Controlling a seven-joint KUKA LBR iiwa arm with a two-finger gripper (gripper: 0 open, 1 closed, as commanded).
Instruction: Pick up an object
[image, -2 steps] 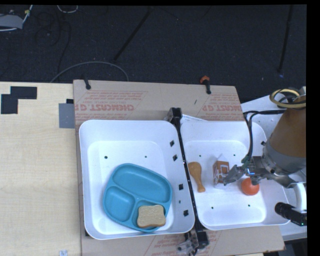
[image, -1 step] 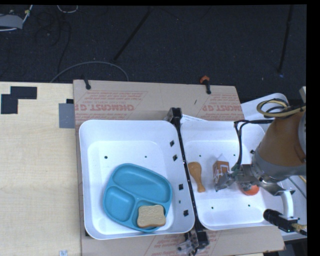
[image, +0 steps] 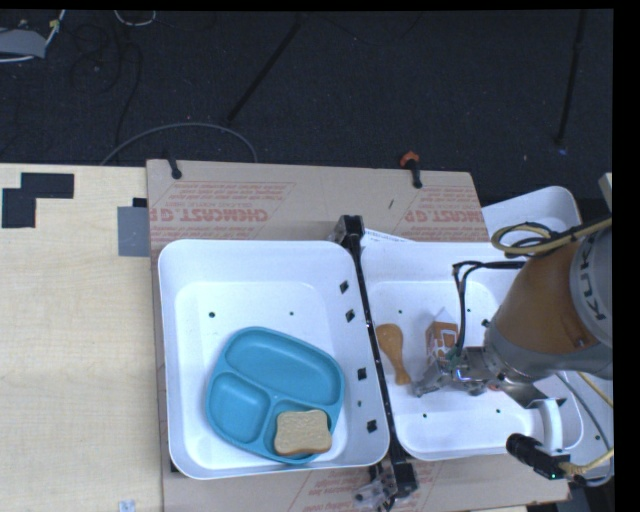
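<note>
- So, in the left shallow white bin (image: 190, 300) lies a blue three-part plastic plate (image: 262, 382), holding a tan sponge-like square (image: 302, 432).
- My likely target, a small wooden spoon (image: 393, 350) in the right white bin (image: 440, 440), runs near-to-far, bowl end farther.
- My two-finger gripper (image: 440, 377) is low beside it; whether it is open or closed I cannot tell.

The arm (image: 560, 300) enters from the right, its orange band just above the wrist and its grey body further back toward the edge. The wrist bends down and leftward, carrying the gripper (image: 432, 381) low, with the metal fingers pointing left and slightly downward. Black cables loop above the wrist, up and right of the gripper
</note>
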